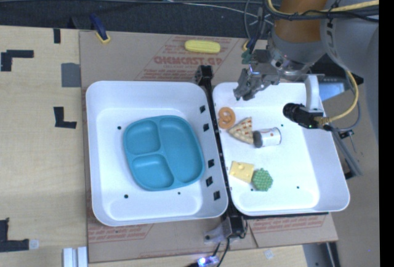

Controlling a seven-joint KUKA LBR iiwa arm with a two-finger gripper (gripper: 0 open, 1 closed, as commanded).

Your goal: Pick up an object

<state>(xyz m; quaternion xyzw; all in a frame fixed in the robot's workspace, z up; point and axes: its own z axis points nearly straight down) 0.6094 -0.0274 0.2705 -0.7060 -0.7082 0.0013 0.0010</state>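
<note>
The gripper is seen above the right bin, near the donut; whether it is open cannot be told.

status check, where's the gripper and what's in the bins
Gripper over right bin's far-left corner, nothing visibly held. Donut, pizza slice, can, cheese, broccoli lie loose below. Blue tray in left bin.

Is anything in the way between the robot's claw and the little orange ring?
Nothing visible is. The gripper hangs over the far left corner of the right bin, and the orange ring lies just in front of it on bare white floor. The pizza slice sits on the ring's other side, out of the way.
</note>
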